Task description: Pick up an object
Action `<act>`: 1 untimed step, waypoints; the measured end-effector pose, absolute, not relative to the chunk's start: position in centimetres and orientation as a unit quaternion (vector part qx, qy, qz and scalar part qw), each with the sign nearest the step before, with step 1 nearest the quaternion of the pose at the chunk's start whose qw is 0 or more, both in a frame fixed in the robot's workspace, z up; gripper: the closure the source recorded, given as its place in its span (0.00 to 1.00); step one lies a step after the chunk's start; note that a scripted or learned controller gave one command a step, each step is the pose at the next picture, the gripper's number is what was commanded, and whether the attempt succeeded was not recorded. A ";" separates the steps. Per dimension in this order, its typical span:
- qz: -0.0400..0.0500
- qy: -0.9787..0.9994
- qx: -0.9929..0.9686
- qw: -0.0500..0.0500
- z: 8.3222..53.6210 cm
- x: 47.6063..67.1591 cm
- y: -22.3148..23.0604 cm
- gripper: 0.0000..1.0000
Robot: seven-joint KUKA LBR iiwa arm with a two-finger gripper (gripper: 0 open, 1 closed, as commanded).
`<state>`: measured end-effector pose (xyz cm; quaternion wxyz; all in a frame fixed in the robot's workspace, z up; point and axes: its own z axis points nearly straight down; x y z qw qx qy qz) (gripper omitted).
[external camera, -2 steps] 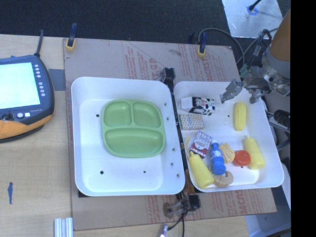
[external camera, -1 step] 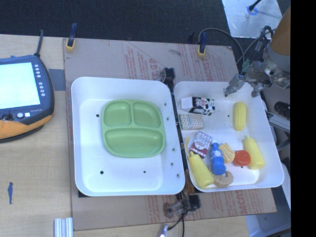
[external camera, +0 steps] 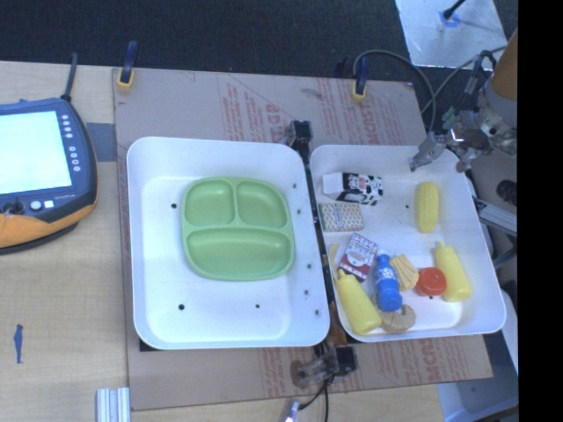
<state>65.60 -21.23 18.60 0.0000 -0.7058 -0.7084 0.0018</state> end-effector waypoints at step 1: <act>0.002 -0.709 -0.705 0.002 9.1 61.7 -21.1 0.00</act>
